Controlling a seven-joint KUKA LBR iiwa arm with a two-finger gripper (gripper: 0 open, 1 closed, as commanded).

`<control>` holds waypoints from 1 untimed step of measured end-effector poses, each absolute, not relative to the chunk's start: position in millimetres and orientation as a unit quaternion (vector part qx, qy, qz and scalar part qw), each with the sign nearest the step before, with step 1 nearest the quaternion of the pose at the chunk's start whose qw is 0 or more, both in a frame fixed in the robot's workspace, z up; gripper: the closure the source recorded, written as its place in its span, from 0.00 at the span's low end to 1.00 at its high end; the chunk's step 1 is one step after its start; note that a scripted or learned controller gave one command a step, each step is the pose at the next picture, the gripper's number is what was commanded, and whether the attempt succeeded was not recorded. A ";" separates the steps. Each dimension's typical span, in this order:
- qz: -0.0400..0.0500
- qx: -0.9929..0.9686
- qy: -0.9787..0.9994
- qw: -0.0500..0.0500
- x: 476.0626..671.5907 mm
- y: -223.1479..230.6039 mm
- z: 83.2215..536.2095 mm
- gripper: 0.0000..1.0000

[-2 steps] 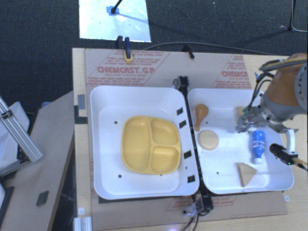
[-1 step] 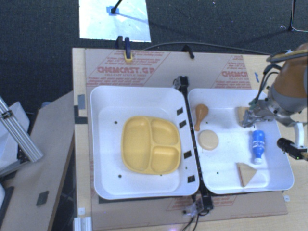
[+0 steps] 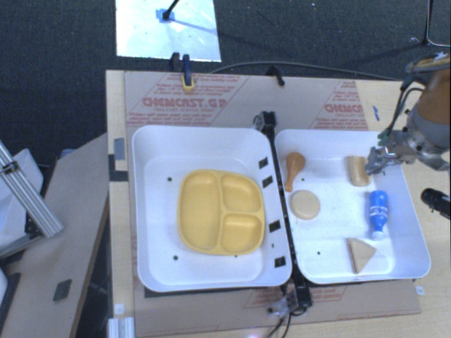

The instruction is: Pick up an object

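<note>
Filling the bench, two white bins sit side by side: the left bin holds a yellow divided plate, and the right bin holds the smaller things. Next in size, the arm reaches in from the right, its gripper low over the tan block by the bin's far right wall; whether the claw is spread or closed cannot be told. A blue bottle, tan wedge, round disc and drumstick-shaped piece lie apart.
</note>
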State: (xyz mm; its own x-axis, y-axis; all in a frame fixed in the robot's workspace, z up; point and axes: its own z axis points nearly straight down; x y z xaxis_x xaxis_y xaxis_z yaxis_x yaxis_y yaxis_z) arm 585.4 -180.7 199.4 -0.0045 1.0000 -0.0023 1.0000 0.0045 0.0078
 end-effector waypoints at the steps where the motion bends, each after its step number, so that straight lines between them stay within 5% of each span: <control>1: 0.001 0.704 0.710 0.000 576.6 -129.0 193.6 1.00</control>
